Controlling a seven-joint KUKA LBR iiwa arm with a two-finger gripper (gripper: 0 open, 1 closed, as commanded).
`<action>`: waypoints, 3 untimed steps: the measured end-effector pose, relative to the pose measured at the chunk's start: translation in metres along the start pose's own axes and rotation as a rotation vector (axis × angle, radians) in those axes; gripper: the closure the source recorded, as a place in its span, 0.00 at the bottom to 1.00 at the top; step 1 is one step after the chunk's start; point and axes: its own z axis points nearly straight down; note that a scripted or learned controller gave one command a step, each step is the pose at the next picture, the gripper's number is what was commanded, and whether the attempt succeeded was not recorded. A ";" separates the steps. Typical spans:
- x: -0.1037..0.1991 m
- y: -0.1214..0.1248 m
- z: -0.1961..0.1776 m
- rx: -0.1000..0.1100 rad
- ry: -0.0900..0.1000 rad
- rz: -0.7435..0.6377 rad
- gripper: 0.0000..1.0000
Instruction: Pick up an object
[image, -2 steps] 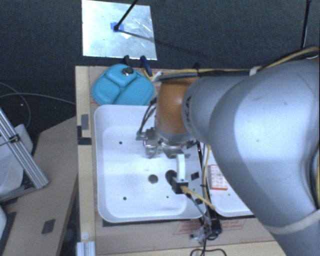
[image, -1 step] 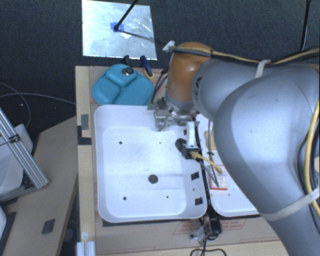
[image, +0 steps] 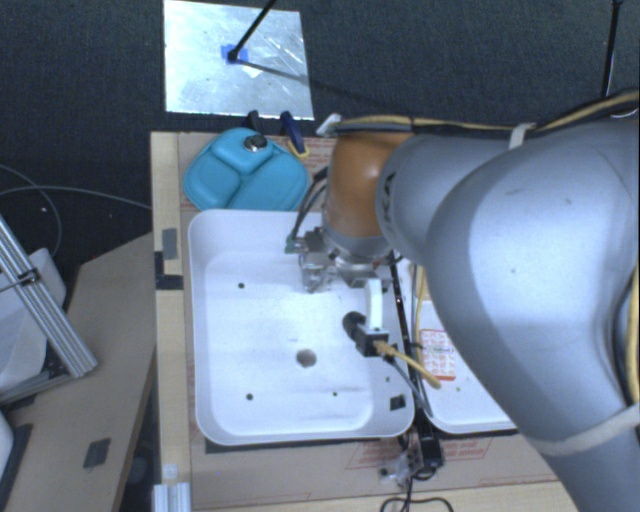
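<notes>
Hanging over the upper middle of the left bin (image: 215, 330), the claw (image: 318, 272) sat below the orange band, near the bin's far wall; whether it was released or clenched could not be told. The likeliest task object, a small round dark item (image: 306, 358) on the bin floor, lay toward the bottom of the frame from the claw, well apart, with no discernible long axis. The white floor around it was bare and flat. A blue container (image: 245, 172) sat on the bench beyond the bin's upper edge.
</notes>
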 end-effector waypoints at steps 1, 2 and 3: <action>0.051 0.050 0.003 -0.010 0.003 -0.007 1.00; 0.084 -0.060 0.006 0.006 0.000 -0.007 1.00; 0.065 0.053 -0.040 -0.017 0.001 -0.002 1.00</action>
